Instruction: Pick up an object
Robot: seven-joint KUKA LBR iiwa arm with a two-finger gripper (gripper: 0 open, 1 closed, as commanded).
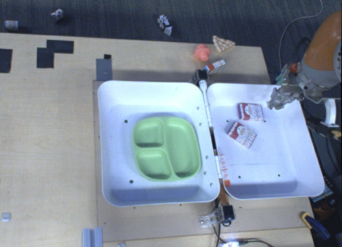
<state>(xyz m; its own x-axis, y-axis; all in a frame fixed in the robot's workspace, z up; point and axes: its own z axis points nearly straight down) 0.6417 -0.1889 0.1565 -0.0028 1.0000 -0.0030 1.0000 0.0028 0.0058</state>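
Note:
Two small red-and-white cartons lie in the right bin (278,182): one (250,112) near the back, the other (241,133) just in front of it, turned at an angle. A green divided tray (166,147) rests in the left bin (115,133). My gripper (278,100) hangs over the right bin's back right part, to the right of the upper carton and apart from it. Nothing shows between its tips.
On the bench behind the bins lie a pink ball (202,53), a pizza-slice toy (223,43) and a small bottle-like item (215,67). The grey and orange arm (323,53) enters from the right. Small items are scattered on the dark floor.

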